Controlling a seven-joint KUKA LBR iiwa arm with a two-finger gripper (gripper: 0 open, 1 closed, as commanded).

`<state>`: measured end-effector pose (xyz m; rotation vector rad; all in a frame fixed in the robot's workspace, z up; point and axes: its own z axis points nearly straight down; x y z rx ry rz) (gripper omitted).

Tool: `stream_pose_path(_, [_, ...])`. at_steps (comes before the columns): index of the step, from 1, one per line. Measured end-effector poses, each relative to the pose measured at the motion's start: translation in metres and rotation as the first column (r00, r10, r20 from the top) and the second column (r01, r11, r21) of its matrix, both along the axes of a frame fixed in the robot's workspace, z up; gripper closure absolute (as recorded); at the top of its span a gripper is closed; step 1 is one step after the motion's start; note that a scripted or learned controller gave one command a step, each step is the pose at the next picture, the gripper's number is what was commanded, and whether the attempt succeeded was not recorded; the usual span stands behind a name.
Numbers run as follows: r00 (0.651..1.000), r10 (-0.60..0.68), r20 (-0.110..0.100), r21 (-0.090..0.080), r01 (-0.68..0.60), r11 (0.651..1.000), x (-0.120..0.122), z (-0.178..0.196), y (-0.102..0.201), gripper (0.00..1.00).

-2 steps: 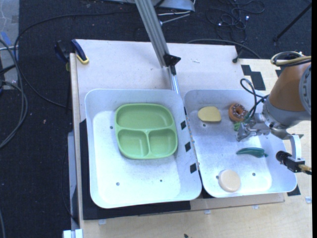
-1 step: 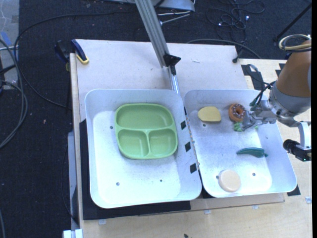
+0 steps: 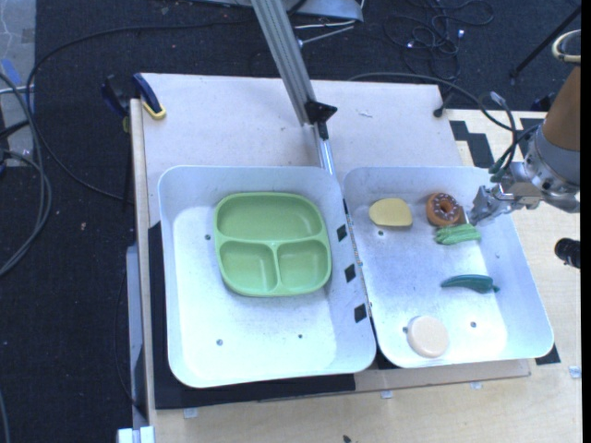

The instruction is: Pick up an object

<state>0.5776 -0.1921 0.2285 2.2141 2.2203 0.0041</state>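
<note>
— Counter [image 3: 240,118] first: what sits on it?

— Two white bins side by side. The left bin [image 3: 185,340] carries a green divided plate [image 3: 273,244].

— And the right bin [image 3: 526,326]?

— A cream disc [image 3: 428,336] near its front edge, a dark green pod [image 3: 471,284] mid-bin, a light green pod [image 3: 457,235] above that, a yellow piece [image 3: 391,213] and a brown doughnut [image 3: 445,209] at the back.

— The arm?

— Its jaws [image 3: 483,208] hang just beside the doughnut and light green pod. Whether they're wide or narrow, I cannot tell.

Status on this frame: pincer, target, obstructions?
Pincer low over right bin, beside light green pod. Nothing seen held. Doughnut crowds it.
</note>
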Motion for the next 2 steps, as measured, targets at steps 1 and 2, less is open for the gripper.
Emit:
stream_pose_path(1, [1.0,0.0,-0.002,0.001,0.0,1.0,0.001,0.023,0.0,1.0])
stream_pose_path(2, [1.0,0.003,-0.004,0.002,-0.003,1.0,0.016,0.028,0.051,1.0])
